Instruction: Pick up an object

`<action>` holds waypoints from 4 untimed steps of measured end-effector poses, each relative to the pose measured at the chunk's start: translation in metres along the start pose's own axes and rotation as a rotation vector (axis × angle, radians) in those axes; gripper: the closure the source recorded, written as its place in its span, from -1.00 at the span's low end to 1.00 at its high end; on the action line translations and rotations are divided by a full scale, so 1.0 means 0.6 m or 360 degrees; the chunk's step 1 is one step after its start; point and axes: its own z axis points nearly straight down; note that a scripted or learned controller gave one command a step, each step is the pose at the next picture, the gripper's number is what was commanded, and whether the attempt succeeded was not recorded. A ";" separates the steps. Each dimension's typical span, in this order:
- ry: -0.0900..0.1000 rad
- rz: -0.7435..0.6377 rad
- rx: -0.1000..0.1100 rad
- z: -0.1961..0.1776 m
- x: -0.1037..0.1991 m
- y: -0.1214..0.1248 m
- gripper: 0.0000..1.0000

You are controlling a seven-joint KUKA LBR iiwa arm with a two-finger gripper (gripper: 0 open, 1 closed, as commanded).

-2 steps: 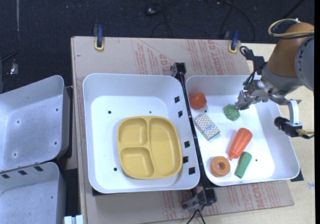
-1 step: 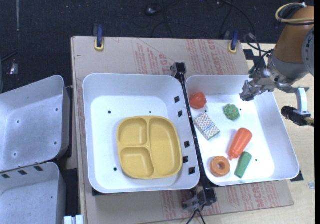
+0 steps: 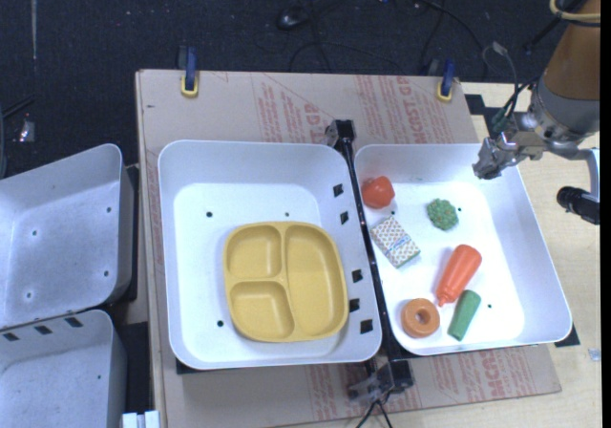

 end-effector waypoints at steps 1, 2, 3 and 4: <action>0.0000 -0.0002 -0.0002 -0.102 0.012 0.010 1.00; 0.0007 -0.0006 0.0013 -0.077 0.097 -0.002 1.00; 0.0006 -0.0007 0.0013 -0.064 0.197 -0.001 1.00; 0.0007 -0.0008 0.0014 -0.045 0.287 -0.006 1.00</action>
